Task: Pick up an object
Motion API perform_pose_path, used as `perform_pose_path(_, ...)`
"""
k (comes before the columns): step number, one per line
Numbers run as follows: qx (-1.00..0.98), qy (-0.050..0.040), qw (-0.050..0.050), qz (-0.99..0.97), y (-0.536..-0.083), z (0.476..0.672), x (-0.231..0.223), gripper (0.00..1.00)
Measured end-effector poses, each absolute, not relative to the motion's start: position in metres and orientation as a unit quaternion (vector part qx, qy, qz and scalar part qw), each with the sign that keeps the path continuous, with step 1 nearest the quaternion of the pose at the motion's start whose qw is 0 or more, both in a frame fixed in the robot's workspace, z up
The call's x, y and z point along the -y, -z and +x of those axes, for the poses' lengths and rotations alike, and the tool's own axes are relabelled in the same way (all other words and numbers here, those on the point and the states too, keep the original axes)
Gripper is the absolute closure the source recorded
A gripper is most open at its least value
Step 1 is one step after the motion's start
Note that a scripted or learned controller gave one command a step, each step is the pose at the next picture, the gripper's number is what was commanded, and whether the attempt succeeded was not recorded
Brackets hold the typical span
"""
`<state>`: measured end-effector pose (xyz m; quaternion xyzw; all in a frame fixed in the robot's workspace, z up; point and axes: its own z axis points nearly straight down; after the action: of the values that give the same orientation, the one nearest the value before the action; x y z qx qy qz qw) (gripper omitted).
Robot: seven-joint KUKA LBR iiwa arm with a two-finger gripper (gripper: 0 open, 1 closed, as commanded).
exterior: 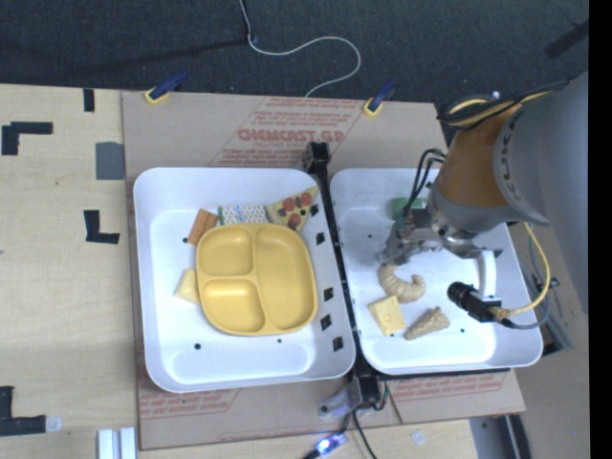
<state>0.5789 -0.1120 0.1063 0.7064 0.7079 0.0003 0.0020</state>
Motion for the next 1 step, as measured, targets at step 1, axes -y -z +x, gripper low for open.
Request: perform_pose_path(1, -0.708, -0.0011, 0.001, 0.707, -0.1545, 0.5738, 0.1039, 1.0)
